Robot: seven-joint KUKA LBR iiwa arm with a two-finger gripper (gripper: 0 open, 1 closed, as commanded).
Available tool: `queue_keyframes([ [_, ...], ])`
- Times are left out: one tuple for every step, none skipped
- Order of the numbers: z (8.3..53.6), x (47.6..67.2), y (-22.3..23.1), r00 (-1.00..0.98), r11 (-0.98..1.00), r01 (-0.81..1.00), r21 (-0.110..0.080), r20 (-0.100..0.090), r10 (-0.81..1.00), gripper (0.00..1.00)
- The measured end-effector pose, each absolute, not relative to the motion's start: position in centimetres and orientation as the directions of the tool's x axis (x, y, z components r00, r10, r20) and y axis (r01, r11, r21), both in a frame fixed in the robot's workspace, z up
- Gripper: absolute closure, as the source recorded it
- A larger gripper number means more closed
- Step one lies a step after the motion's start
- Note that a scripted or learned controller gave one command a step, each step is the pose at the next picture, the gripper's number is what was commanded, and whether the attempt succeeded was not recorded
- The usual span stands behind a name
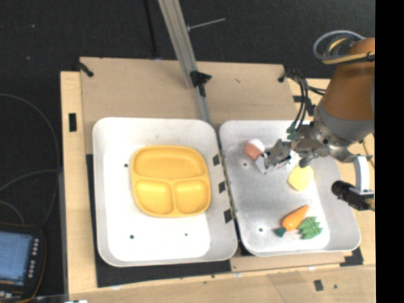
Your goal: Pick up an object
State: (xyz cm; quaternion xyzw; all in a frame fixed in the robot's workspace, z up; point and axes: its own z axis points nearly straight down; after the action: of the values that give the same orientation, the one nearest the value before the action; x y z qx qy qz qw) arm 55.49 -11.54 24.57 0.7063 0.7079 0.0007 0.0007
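In the right bin lie a small pink cup-like object, a pale yellow lump, an orange carrot and a green leafy piece. My gripper hangs low over the upper part of this bin, just right of the pink object and left of the yellow lump. Nothing shows between its fingers.
The left bin holds a yellow divided plate with three compartments. A metal pole rises from behind the bins near their shared edge. The arm's orange band looms over the right bin's far right side.
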Motion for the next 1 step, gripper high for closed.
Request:
queue_keyframes([
  [24.57, 55.50, -11.55, -0.001, 0.001, 1.000, 0.002, 0.000, 1.000, 0.00],
])
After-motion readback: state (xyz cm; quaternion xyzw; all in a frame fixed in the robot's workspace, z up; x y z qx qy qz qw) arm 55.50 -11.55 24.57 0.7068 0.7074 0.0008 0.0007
